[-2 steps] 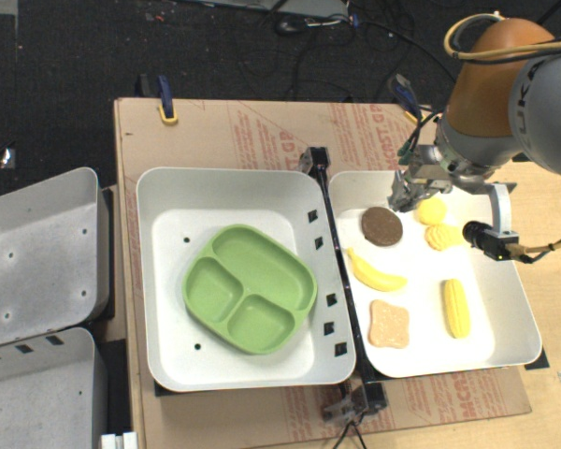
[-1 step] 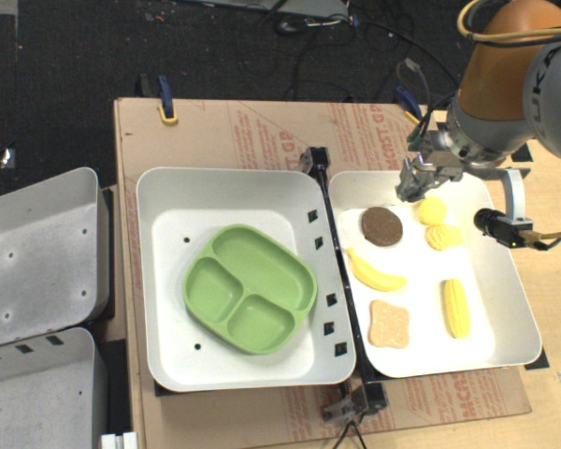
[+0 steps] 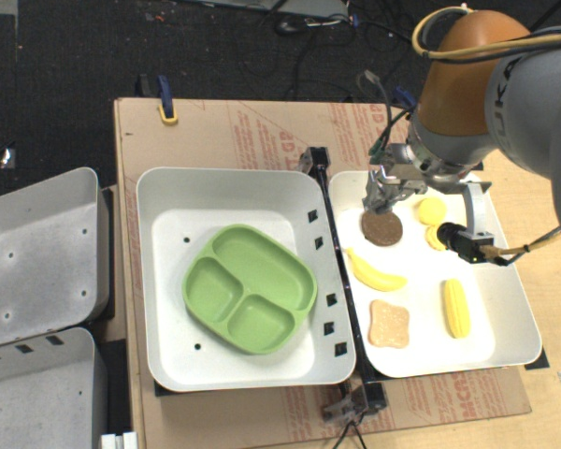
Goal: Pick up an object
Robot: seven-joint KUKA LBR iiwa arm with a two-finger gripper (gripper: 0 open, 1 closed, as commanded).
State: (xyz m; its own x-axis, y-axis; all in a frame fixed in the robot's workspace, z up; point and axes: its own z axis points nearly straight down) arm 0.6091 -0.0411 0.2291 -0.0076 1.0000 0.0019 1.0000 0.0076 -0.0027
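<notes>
the gripper [image 3: 385, 197] hangs just above the brown round cookie [image 3: 381, 228] in the right bin [image 3: 519, 344]. whether its fingers are spread or closed i cannot tell, as the wrist body hides them from this slanted view. nothing shows between them, so no object counts as held.

the step in hand looks like the descent onto the cookie, the likeliest target. because the cookie lies flat and low, a good grasp probably needs the fingers to straddle its rim and come right down to the bin floor before closing; closing too high would likely slip over the top. the banana [image 3: 375, 270] lies just below the cookie and should be kept out of the closing path.

counting from the cookie: one cookie; one banana just below it; one toast-like slice [image 3: 389, 324] further below; one corn cob [image 3: 455, 308] down and to the right; two small yellow pieces [image 3: 431, 210] just to its right. across the divider to its left, one green divided plate [image 3: 250, 288] sits in the left bin [image 3: 159, 195]. two bins in all.
</notes>
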